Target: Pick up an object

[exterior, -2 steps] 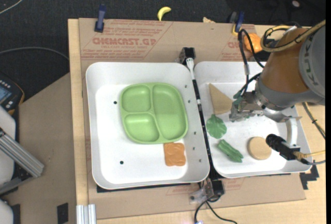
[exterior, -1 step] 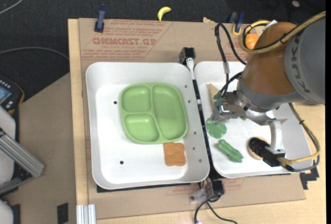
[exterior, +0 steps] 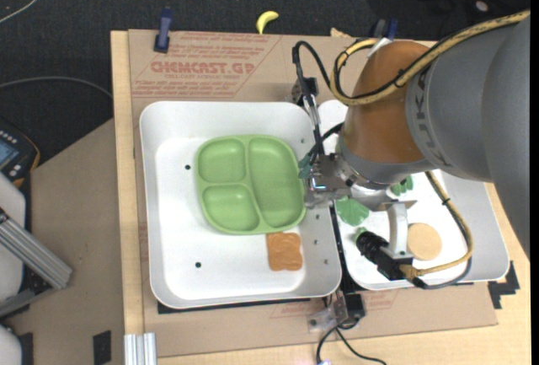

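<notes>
Green plate (exterior: pixel 250 184) and an orange toast-looking piece (exterior: pixel 285 251) sit in the left bin (exterior: pixel 160 212). The gripper (exterior: pixel 324 183) (fingers hidden under the wrist, can't tell their state) hangs at the plate's right edge.

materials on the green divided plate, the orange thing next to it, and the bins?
Green divided plate: looks like moulded plastic, smooth with a soft sheen and rounded compartment walls.
Orange block: probably foam or sponge; dull, slightly mottled surface, soft edges. Could be a toy food piece.
Left bin: likely thin formed plastic, glossy white with rounded rims and corners; right bin looks the same.
</notes>
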Robot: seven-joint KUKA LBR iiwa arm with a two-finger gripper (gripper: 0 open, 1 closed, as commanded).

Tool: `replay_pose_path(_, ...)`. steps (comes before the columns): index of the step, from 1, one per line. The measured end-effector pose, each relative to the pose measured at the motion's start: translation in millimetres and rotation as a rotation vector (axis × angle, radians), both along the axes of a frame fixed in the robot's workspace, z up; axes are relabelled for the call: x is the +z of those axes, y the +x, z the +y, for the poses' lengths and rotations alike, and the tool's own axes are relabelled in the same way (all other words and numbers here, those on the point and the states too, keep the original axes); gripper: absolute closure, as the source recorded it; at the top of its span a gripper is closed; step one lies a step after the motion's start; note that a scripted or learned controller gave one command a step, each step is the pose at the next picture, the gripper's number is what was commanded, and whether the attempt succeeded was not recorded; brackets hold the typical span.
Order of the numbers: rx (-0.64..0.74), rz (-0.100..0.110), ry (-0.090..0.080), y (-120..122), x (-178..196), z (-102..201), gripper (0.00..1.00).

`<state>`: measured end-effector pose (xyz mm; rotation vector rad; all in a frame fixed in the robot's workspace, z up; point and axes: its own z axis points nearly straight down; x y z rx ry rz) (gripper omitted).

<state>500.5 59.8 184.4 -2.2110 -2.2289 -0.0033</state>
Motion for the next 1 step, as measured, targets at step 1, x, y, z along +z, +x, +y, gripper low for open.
replay_pose_path(1,-0.006,-0.02,0.0,-19.6,206.7,-20.5,1.0)
